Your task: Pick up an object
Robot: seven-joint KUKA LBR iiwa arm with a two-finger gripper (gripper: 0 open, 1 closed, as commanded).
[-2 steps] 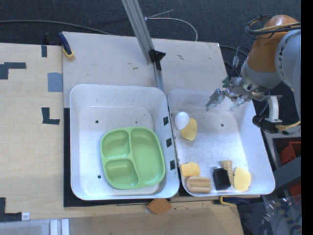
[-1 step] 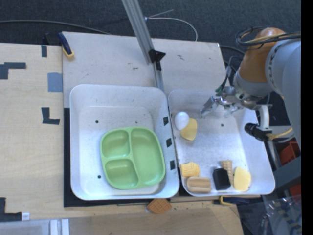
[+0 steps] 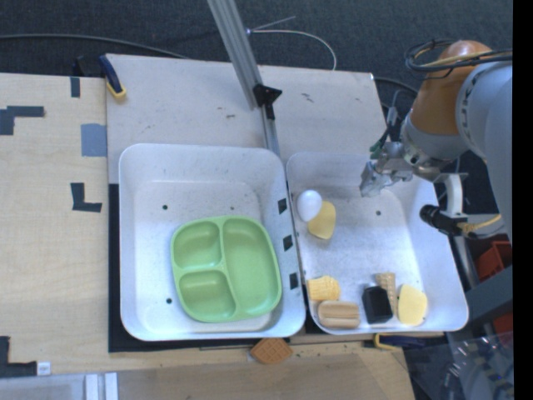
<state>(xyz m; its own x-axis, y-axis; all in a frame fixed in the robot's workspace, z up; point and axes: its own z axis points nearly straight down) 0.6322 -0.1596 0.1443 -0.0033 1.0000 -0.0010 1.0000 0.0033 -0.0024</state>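
Over the right bin's [image 3: 433,248] upper right corner, the gripper [image 3: 372,182] hangs with nothing visibly held; fingers are a small blurred dark clump from this angle, so gap can't be told

Task names no particular object. Nearest candidates lie down-left of the fingers on open bin floor: white egg-like piece [image 3: 309,202] touching a yellow wedge [image 3: 323,221]. Both look like light hard plastic toy food, smooth. Egg is round and likely to squirt out of a two-finger pinch unless taken across its middle; wedge has flatter sides, probably the safer take, but the two touch, so a finger between them may push one aside

Further off, well below the fingers along the near wall: waffle-like piece [image 3: 324,288], hotdog-like bun [image 3: 338,313], black block [image 3: 376,303], small cone-like piece [image 3: 385,282], yellow lemon-like piece [image 3: 411,304], packed close with little finger room

Left bin [image 3: 141,223] holds a green divided plate [image 3: 226,267], wide and flat, poor for a pinch

Hard to read: fingertip height above the floor, exact identity of the clustered pieces, an orange piece [image 3: 271,351] outside the bins
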